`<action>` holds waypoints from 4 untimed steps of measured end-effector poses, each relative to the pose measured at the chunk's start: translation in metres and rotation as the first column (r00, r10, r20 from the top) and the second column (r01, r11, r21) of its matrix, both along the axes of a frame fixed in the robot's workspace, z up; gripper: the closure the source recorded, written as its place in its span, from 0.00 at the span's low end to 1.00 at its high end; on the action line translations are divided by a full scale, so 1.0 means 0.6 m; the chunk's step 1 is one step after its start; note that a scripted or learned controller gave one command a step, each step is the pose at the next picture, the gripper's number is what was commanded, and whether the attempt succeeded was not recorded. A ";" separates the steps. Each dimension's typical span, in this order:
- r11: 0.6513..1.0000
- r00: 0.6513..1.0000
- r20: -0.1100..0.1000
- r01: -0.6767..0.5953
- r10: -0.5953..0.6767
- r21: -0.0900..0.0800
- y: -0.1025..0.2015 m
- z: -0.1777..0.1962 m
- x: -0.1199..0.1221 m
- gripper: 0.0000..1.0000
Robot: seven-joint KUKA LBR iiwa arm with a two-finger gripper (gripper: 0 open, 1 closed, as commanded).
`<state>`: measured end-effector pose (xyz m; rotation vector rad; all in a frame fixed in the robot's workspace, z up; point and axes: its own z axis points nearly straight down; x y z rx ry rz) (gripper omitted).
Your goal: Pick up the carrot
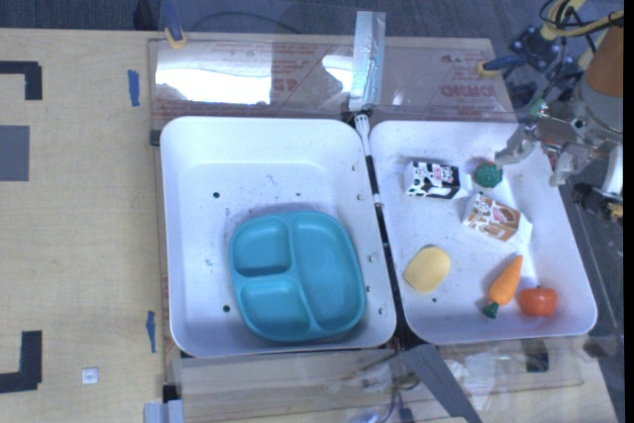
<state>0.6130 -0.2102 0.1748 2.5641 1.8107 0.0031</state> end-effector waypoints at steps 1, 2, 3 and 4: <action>0.976 0.975 0.016 0.220 -0.220 0.008 0.015 -0.101 -0.091 0.00; 0.992 0.991 0.024 0.128 -0.129 0.017 0.011 -0.112 -0.050 0.00; 0.981 0.981 -0.001 0.196 -0.196 0.001 0.007 -0.064 0.093 0.00; 0.894 0.894 -0.002 0.449 -0.449 0.000 -0.005 -0.008 0.091 0.00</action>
